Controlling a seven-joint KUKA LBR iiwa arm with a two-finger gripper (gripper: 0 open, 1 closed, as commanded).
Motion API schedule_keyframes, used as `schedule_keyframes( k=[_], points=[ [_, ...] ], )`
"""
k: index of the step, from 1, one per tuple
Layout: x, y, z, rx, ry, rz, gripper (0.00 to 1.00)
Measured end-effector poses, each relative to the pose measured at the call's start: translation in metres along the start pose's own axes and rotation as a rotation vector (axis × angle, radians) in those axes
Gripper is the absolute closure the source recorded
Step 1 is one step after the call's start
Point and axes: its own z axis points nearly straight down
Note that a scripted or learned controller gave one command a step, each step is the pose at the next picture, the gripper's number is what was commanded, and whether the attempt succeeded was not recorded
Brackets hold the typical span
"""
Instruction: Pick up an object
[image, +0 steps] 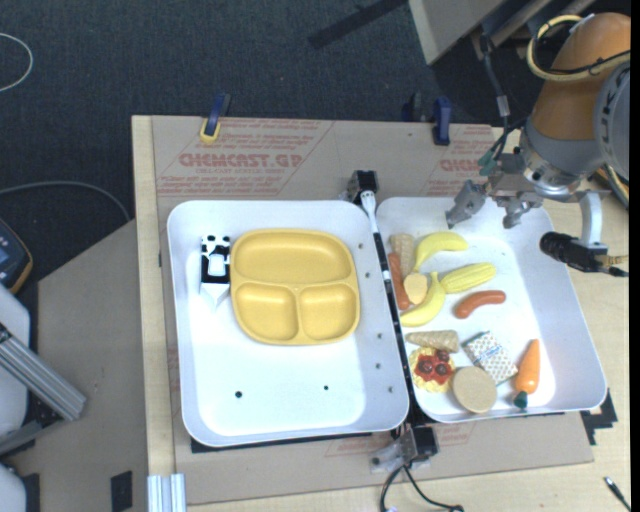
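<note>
The right bin holds toy food: a yellow banana, a corn cob, a red sausage, a second banana, an orange carrot, a round biscuit, a pizza slice and a silvery checked packet. My gripper hangs over the bin's back edge, above and to the right of the first banana. It is open, with nothing between its fingers.
The left bin bears a yellow divided plate and a small black-and-white piece at its left. A long orange stick and a beige piece lie along the right bin's left wall.
</note>
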Motion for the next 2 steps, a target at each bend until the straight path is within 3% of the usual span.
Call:
schedule_keyframes(
  k=[1, 2],
  points=[
    [0.000, 0.003, -0.010, -0.016, -0.002, -0.002, 0.00],
    [-0.001, 0.002, 0.032, -0.012, -0.001, -0.002, 0.00]
  ],
)
